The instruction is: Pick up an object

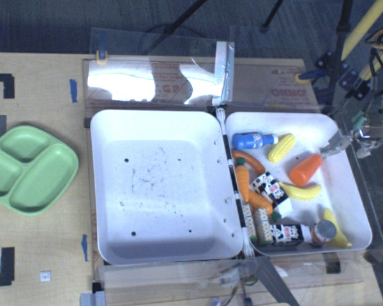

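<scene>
The toys all lie in the right bin (360, 199), and none of them has been lifted yet, so the picking is not done. Nearest in that bin sit a small black-and-white box (285, 233) and a round brown-and-grey toy (321, 231), with a yellow piece (336, 229) just beside it. A little farther in are an orange carrot (250, 190), a spotted cow-print block (270, 188) and a banana (301, 191). Past those lie an orange cone-shaped toy (306, 167), a corn cob (281, 148) and a blue bottle (252, 140). The left bin (108, 129) has no toys in it. A green plate with sections (29, 169) rests on the bench (41, 81) to the far left. The claw (354, 134) hangs at the far right edge of the right bin, above the toys and near the orange cone. I cannot tell how wide it is, and I see nothing held in it. The arm must yet come down on a toy, grip it and lift it.
</scene>
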Controlling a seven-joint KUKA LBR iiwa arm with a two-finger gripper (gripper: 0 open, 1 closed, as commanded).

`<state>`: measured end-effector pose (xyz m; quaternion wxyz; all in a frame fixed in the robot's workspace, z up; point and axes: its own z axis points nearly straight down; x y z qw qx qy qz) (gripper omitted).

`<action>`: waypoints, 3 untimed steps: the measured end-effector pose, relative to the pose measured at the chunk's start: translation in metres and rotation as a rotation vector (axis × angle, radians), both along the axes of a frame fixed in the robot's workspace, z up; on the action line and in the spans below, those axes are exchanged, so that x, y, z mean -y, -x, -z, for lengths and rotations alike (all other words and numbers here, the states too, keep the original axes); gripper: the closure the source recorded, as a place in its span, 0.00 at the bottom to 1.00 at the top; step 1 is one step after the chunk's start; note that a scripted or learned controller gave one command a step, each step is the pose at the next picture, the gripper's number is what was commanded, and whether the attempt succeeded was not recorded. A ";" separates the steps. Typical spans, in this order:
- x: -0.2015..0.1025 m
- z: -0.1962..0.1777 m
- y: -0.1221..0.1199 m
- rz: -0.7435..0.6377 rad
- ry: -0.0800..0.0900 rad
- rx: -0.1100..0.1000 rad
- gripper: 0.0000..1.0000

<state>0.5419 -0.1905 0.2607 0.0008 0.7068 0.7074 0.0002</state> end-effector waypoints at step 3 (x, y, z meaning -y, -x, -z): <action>0.030 0.173 0.043 -0.582 -0.003 0.005 0.00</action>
